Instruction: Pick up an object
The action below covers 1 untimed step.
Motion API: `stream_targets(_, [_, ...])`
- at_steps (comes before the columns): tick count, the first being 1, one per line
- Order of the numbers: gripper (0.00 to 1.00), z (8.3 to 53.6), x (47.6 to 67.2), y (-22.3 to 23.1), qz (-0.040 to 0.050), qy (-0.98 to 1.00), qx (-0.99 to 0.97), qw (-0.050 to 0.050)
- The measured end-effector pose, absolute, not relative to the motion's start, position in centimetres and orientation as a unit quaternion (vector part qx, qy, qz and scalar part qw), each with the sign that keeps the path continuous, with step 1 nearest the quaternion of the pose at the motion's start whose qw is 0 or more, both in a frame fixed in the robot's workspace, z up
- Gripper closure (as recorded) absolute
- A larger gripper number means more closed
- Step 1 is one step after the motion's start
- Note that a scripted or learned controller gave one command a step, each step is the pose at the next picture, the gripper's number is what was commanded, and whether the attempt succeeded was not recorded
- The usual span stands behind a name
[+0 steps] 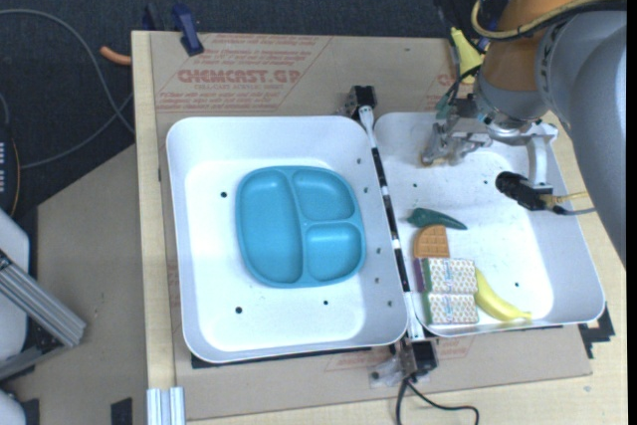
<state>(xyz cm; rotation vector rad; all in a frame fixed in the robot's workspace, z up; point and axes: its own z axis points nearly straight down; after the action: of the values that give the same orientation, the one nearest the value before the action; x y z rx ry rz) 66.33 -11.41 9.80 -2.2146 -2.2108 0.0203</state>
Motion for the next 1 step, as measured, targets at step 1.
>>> stream_targets(1, [1.00, 18.58, 61.71, -5.77, -0.0006, -0.708, -0.707, 0.000])
